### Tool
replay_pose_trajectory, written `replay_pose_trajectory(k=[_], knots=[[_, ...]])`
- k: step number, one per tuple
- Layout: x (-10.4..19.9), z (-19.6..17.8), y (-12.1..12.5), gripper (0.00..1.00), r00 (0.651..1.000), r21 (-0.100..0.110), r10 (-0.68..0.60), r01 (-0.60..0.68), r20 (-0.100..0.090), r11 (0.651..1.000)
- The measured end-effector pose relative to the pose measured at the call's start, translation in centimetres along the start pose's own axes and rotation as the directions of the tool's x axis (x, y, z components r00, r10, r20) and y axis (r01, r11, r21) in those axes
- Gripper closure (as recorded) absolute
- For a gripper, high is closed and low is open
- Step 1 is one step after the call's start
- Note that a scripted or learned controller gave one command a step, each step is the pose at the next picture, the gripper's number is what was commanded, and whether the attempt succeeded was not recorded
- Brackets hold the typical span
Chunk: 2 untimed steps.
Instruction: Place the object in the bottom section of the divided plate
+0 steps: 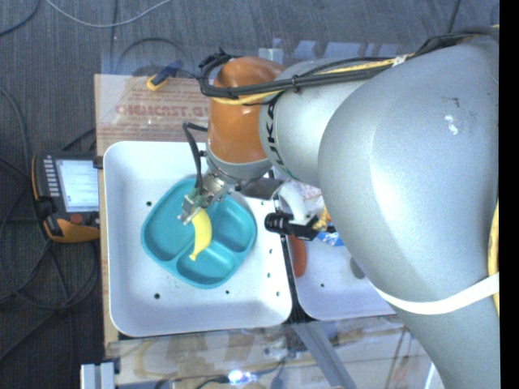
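The big grey arm [389, 160] fills the right of the frame, reaching over the left bin [130, 298]. In it sits the blue divided plate [166, 237], with the banana [200, 235] at frame centre. The banana hangs top-to-bottom, stem up in the gripper [195, 207] (pinched on it, it looks like), tip over the bottom section. Only letting go seems left.

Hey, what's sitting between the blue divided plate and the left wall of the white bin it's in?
Nothing: in the camera view, bare white bin floor runs from the plate to that wall.
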<state>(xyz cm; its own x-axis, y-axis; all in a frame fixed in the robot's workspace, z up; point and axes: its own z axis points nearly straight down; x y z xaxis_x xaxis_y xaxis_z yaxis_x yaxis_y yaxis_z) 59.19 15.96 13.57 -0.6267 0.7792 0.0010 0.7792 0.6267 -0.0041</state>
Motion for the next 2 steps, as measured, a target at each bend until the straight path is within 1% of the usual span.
replay_pose_trajectory(k=[1,2], knots=[[0.9,1.7,-3.8,1.00,0.999,-0.053,-0.026,0.027,0.024,0.998],[2.3,2.2,-3.6,0.00,0.999,-0.043,-0.044,0.044,0.004,0.998]])
